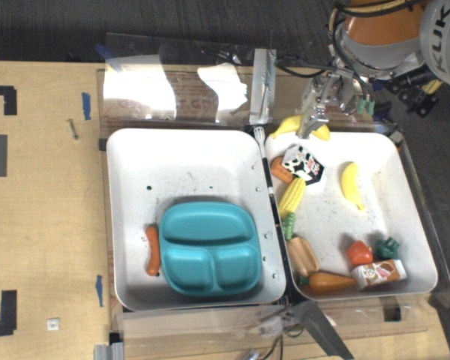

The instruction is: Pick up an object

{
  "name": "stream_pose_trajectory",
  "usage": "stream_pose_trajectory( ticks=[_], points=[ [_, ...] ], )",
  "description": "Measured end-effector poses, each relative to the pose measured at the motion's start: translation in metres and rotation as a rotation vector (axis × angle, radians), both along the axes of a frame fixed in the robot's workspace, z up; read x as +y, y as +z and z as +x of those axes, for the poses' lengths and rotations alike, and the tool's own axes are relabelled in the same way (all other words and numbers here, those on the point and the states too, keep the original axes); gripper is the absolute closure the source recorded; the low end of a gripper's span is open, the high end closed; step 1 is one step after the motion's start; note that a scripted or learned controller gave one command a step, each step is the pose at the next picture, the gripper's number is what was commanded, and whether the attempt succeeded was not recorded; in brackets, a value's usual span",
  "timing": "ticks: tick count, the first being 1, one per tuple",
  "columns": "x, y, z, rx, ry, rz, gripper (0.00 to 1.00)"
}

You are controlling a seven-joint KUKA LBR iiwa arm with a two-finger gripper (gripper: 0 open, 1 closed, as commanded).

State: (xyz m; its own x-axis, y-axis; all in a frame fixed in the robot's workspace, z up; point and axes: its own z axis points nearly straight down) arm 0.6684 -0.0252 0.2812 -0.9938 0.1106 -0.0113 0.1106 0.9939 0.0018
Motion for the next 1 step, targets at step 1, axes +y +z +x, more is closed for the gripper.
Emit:
stream_pose_trajectory(
  ticks=[1],
  points=[
    [0.0043, 0.0024, -0.0153, 0.006, 0.208, -0.002, 1.00]
  ],
)
